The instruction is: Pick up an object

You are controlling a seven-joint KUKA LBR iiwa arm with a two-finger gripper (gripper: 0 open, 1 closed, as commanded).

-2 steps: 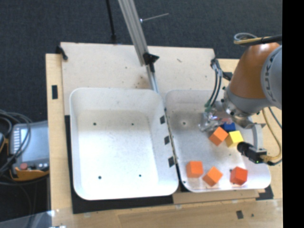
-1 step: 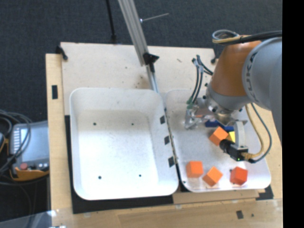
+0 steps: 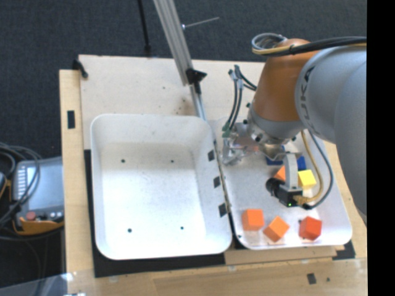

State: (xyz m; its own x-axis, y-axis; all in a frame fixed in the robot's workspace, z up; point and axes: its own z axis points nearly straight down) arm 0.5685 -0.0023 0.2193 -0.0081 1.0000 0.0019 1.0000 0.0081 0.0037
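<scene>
The left bin (image 3: 154, 184) sits at centre-left. At centre, the hand (image 3: 233, 148) hangs over the right bin (image 3: 247, 177) by its left wall; whether it is clenched or released I cannot tell. Three orange blocks (image 3: 252, 219) lie lower right, well apart from it. A descent here would likely strike the wall or close on nothing.

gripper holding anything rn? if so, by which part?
Cannot be told. The gripper sits low at the right bin's left wall, with no block visibly held there; three orange blocks lie apart near the front.
</scene>
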